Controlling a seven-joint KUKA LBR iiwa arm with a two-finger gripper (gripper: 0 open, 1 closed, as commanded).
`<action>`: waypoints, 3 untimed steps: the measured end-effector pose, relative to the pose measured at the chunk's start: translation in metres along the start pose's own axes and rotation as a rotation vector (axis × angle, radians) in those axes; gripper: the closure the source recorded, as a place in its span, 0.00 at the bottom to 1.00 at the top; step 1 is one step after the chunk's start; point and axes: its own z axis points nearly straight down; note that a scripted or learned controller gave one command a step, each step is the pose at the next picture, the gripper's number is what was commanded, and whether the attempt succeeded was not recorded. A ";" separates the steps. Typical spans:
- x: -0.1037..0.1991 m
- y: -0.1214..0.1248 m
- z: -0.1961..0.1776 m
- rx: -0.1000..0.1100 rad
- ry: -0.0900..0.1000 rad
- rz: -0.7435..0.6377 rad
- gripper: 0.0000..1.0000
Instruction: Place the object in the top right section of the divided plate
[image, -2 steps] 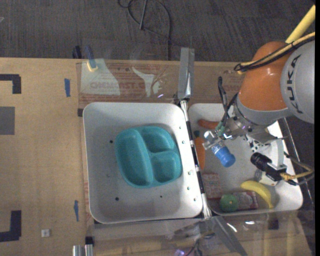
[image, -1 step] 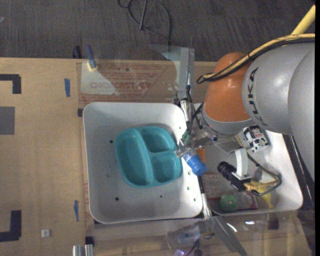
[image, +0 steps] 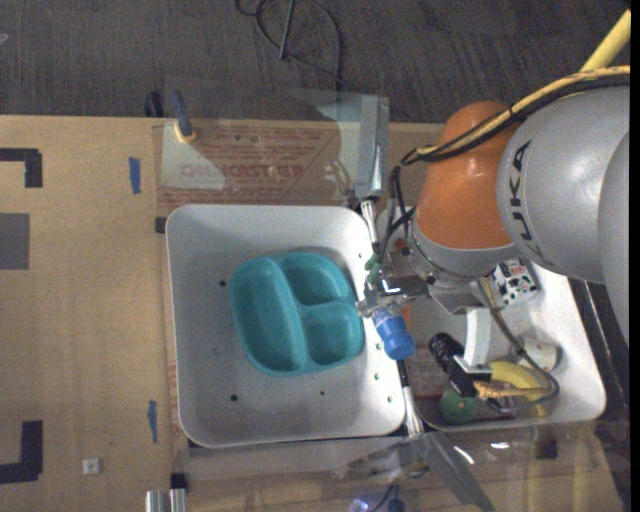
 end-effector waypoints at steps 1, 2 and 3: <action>0.000 0.000 0.000 0.000 0.000 0.000 0.00; 0.005 -0.021 0.013 0.004 0.002 0.004 0.00; -0.040 -0.045 -0.131 0.000 0.000 0.001 0.00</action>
